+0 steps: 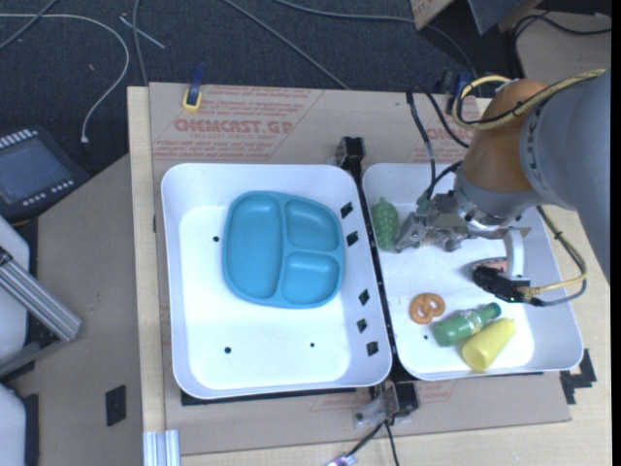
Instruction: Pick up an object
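Green pickle (387, 223) lies just left of the hand (415, 237), long axis pointing away; hand's state: cannot tell.

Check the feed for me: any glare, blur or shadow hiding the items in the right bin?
Camera view: lighting is even, with soft glare on the right bin's white wall. The arm is slightly blurred and hides that bin's upper part. Pretzel, green bottle and yellow piece read clearly, with faint shadows.
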Controlling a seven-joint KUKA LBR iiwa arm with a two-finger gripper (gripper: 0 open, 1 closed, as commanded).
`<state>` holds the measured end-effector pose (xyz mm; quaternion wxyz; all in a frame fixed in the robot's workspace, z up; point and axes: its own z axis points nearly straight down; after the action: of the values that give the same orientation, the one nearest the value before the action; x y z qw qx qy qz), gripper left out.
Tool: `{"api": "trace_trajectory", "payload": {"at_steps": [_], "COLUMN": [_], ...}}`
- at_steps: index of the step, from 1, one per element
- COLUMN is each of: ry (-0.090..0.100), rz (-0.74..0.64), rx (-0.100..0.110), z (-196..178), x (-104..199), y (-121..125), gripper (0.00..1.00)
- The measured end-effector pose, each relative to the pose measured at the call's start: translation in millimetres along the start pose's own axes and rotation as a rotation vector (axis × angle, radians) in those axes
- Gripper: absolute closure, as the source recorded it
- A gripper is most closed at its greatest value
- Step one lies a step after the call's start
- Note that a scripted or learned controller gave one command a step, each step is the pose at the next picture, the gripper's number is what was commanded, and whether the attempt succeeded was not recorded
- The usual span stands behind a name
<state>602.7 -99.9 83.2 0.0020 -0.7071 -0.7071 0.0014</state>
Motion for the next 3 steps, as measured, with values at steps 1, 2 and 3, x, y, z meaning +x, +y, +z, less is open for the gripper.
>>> {"api": "trace_trajectory", "payload": {"at_steps": [1, 2, 3], "ry": [0.001, -0.001, -0.001], "rz": [0.000, 0.000, -0.001], "rx": [-0.004, -0.010, -0.011], "z": [-13, -57, -116], "x": [0, 0, 5], "y": [1, 2, -5], "gripper": [1.00, 1.00, 1.00]}}
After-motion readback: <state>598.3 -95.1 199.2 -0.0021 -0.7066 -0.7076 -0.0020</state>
